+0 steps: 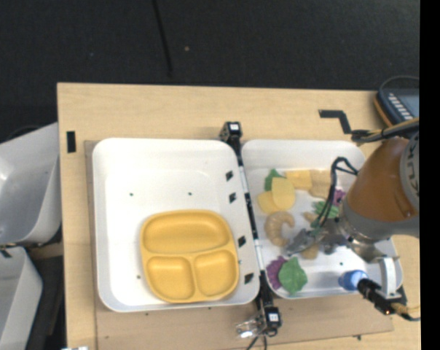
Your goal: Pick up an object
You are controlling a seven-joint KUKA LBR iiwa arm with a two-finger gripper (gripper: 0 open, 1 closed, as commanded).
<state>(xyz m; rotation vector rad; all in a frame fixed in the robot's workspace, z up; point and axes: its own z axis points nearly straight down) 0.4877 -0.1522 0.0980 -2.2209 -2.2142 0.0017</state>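
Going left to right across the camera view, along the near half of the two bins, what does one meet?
Left bin's wall → yellow divided tray → divider between the bins → green and purple toy → gripper → blue object.

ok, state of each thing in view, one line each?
yellow tray: upright in the left bin, compartments bare
right bin: holds a pile of small toys
green toy: lying at the right bin's near edge
gripper: down among the toys, grip unclear
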